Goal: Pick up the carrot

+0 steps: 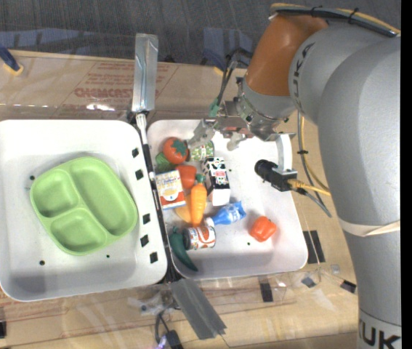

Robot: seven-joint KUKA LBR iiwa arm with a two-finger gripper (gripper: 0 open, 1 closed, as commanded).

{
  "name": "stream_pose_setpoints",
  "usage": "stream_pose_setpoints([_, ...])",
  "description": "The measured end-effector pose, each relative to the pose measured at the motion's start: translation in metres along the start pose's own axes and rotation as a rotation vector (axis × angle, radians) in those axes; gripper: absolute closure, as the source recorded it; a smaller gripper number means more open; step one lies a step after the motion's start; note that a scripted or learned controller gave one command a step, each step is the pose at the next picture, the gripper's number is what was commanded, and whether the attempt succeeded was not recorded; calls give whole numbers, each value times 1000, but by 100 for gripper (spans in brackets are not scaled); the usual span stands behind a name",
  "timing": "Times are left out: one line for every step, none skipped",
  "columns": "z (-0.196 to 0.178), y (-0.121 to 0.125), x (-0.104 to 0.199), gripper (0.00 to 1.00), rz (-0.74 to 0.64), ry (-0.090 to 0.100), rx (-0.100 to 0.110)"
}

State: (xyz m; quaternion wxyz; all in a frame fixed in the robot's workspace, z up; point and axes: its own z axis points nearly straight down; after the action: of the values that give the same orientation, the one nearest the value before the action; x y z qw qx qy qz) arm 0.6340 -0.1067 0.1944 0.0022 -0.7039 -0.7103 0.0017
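1. We see two white bins side by side: the left bin [9,217] and the right bin [293,227].
2. The left bin holds a green tray [82,203] with three compartments.
3. The carrot [198,203] lies in the left half of the right bin, its length running roughly toward and away from the camera, amid a cluster of toys.
4. Just left of the carrot we note a small carton [169,188]; just right of it stands a black-and-white carton [219,174].
5. Above the carrot sit a tomato [174,150] and a red piece [187,174]; the red piece touches the carrot's upper end.
6. Below the carrot lies a can [201,237], beside a dark green item [179,248].
7. A blue wrapper [229,214] lies just right of the carrot's lower end; an orange pepper [262,228] sits apart, further right.
8. The arm [351,122] reaches in from the right. The gripper [213,133] hangs over the upper part of the right bin, above the tomato and well short of the carrot.
9. We cannot tell how far the gripper is open; we see nothing held in it.
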Motion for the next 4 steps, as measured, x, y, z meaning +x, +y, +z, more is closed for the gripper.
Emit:
stream_pose_setpoints([71, -31, 2, 0, 181, 0, -24])
stream_pose_setpoints([85, -58, -2, 0, 190, -6, -50])
stream_pose_setpoints([85, -102, -5, 0, 239, -4, -53])
stream_pose_setpoints([3, -95, 34, 0, 443, 1, -4])
